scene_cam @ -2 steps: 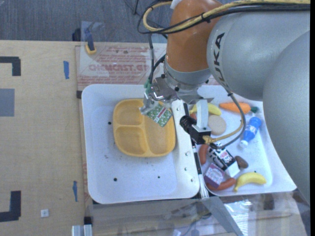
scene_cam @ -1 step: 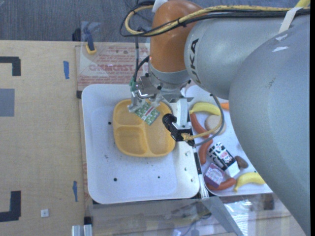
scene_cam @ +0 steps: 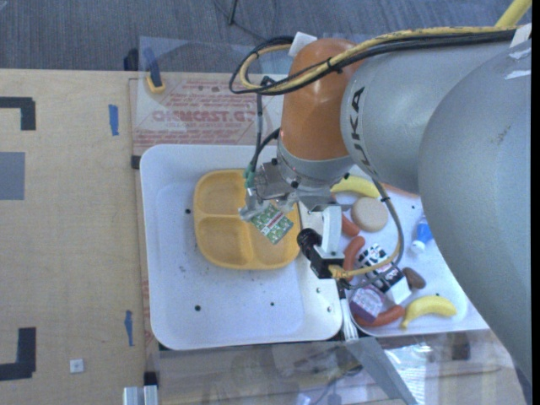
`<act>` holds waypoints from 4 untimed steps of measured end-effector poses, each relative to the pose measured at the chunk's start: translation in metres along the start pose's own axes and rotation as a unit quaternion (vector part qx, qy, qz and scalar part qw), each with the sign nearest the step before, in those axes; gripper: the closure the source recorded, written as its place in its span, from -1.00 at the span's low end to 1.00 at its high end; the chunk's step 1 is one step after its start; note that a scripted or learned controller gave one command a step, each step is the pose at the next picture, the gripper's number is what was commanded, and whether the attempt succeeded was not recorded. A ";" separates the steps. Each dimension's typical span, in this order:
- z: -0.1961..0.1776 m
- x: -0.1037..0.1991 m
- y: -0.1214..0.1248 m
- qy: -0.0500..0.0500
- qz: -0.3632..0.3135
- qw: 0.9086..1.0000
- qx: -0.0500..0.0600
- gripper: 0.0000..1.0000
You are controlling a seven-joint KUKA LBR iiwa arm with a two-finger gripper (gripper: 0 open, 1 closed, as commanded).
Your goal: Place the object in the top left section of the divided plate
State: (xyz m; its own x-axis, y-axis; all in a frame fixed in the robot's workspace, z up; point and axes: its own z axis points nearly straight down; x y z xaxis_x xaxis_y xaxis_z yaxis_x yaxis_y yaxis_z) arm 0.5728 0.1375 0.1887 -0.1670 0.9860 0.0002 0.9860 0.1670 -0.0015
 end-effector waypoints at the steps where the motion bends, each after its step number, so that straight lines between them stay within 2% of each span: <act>1: -0.021 -0.030 0.006 0.000 -0.010 1.000 -0.002 1.00; 2: -0.077 -0.020 0.053 0.000 0.036 0.999 -0.001 1.00; 3: -0.027 -0.007 0.060 0.000 -0.164 0.986 -0.001 1.00; 4: -0.022 0.012 0.046 0.000 -0.176 0.984 -0.001 1.00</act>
